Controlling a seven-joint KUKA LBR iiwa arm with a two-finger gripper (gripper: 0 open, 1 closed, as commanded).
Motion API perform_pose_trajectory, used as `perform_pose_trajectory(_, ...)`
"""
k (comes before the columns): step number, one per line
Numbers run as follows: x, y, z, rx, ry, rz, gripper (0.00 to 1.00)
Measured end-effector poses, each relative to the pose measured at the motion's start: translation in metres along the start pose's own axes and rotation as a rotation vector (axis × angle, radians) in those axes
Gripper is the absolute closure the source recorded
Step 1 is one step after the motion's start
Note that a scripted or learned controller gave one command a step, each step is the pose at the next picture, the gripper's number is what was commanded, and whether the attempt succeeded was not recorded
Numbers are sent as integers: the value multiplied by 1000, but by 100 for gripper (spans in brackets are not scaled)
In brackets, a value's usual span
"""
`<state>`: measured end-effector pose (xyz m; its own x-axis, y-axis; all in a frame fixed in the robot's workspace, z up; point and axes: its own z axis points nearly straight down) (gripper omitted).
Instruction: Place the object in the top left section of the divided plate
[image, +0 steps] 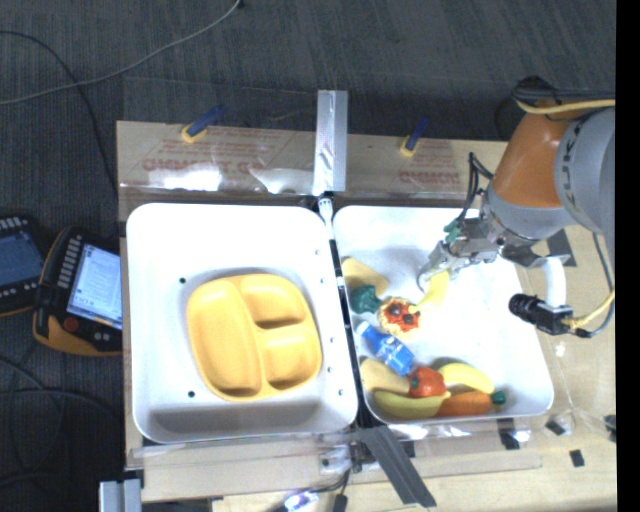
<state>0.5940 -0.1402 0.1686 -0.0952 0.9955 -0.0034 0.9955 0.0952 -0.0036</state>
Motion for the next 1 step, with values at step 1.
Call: perform_pose_trajectory(1, 64, 81, -15, -2, 0, -113, 100)
